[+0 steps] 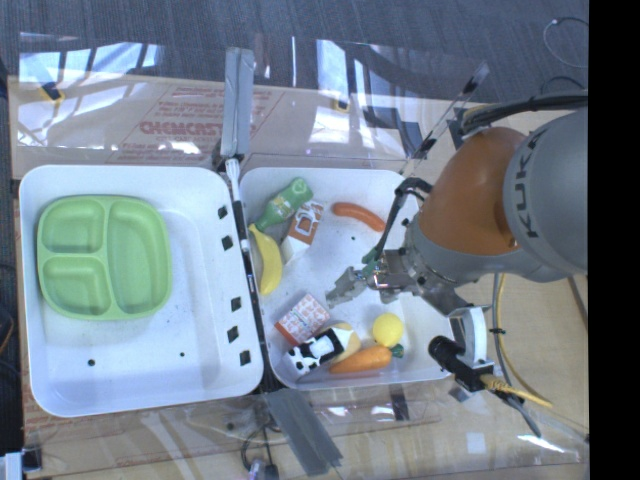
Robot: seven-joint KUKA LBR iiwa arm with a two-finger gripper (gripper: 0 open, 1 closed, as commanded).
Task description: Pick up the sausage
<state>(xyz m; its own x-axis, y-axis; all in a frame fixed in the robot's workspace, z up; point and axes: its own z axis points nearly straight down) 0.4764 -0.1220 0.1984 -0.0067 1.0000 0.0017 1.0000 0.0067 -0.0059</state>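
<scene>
Lying apart from claw (pixel 352 282), sausage (pixel 357 214) near bin's far wall.

One fixed camera looks down at a slant on both white bins (pixel 60 393), the arm (pixel 500 203) entering from the right.

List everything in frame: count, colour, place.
sausage: 1, orange-red, right bin, far side
bottle: 1, green, right bin, far left
banana: 1, yellow, right bin, left wall
small carton: 1, white-orange, beside bottle
snack box: 1, red-white, right bin, near side
cow toy: 1, black-white, near edge
carrot: 1, orange, near edge
lemon: 1, yellow, above carrot
divided plate: 1, green, left bin
gripper: 1, grey, over right bin's middle
</scene>
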